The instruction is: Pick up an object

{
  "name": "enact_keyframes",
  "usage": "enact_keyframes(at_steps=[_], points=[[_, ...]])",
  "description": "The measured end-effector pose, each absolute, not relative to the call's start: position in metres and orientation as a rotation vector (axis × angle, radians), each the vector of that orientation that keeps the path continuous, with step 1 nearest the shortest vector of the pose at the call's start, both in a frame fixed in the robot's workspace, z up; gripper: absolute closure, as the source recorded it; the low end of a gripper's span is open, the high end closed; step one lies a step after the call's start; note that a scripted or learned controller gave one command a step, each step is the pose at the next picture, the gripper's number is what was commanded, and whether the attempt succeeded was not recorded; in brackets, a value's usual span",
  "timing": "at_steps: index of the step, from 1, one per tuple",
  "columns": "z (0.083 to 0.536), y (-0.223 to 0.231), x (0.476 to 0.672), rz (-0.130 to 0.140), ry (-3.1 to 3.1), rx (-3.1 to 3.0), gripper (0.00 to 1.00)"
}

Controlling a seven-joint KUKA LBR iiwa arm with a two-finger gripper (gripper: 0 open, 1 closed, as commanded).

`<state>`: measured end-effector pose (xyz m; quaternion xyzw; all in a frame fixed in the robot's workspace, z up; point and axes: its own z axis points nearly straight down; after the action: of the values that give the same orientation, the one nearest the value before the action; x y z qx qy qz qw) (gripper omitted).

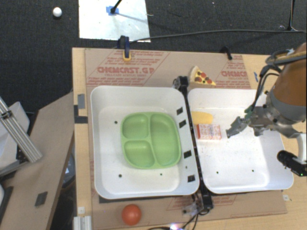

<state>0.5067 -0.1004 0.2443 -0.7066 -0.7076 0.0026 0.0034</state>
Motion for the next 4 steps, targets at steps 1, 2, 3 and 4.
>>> enact_keyframes(at_steps=[1, 2, 3, 4], points=[[0.249, -0.100, 0.509, -0.002, -2.227, -2.218, 0.00], [0.188, -0.102, 0.503, 0.003, -2.220, -2.218, 0.00], [0.133, -0.093, 0.508, 0.002, -2.221, -2.217, 0.00], [0.082, -0.092, 0.508, 0.001, -2.221, -2.220, 0.00]])
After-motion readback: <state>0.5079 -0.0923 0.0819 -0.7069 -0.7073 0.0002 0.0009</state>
